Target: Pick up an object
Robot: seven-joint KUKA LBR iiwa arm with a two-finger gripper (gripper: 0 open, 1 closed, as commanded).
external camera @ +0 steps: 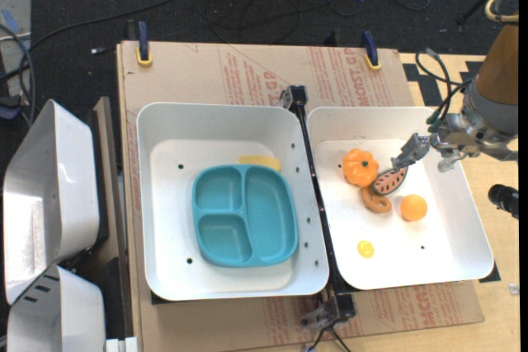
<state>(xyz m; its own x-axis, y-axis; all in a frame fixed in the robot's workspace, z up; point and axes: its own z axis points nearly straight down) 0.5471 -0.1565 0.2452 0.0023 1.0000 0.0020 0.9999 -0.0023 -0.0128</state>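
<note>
- Well, the grey two-finger gripper [410, 151] hovers above the right white bin [462, 260] — whether it grips anything, I cannot tell.
- Just below-left: small orange plastic pumpkin [360, 166], watermelon slice [390, 180] — nothing visibly lifted yet.

Premises present as a robotics laboratory or test cell. Evidence: a bench [247, 66] surfaced with taped cardboard sheeting held by two clamps [144, 45]; two white bins [157, 177] fixed side by side; loose black cables [247, 4] trailing over dark carpet; spare white tubs [45, 185] stacked at the left; a grey industrial arm [495, 107] entering from the right.
</note>
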